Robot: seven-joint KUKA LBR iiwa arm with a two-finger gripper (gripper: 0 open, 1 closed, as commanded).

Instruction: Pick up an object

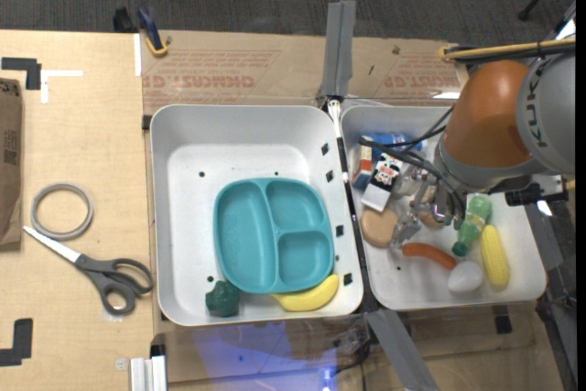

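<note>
My gripper [414, 217] hangs low over the middle of the right bin [394, 288], under the grey arm with the orange band. Its fingers point down toward a round tan object [375, 228] and an orange-red carrot-like piece [428, 255]. Around it lie a green bottle [471, 222], a yellow corn cob [494, 255], a white egg-shaped object [464, 277], and a small white box with a red and black print [383, 179]. The wrist hides how the fingers stand, and I see nothing clearly held between them.
The left bin [174, 197] holds a teal divided plate [273, 233], a yellow banana [307, 295] and a dark green toy [222, 298]. On the bench to the left lie scissors [96, 270] and a tape roll [61, 210].
</note>
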